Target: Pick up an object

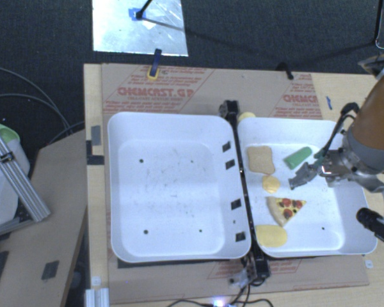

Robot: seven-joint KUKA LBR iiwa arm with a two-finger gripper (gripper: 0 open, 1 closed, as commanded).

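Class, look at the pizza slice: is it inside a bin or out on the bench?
Inside. The pizza slice lies flat on the floor of the right bin, within its rim, near the toast and below the gripper.

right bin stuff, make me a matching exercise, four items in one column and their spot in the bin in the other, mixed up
Items:
1. toast slice
2. green block
3. pizza slice
4. yellow oval piece

Places in the right bin:
A. near corner, by the divider
B. just below the gripper tip
C. far part, beside the divider
D. far part, just above the gripper tip

Pairs: 1-C, 2-D, 3-B, 4-A
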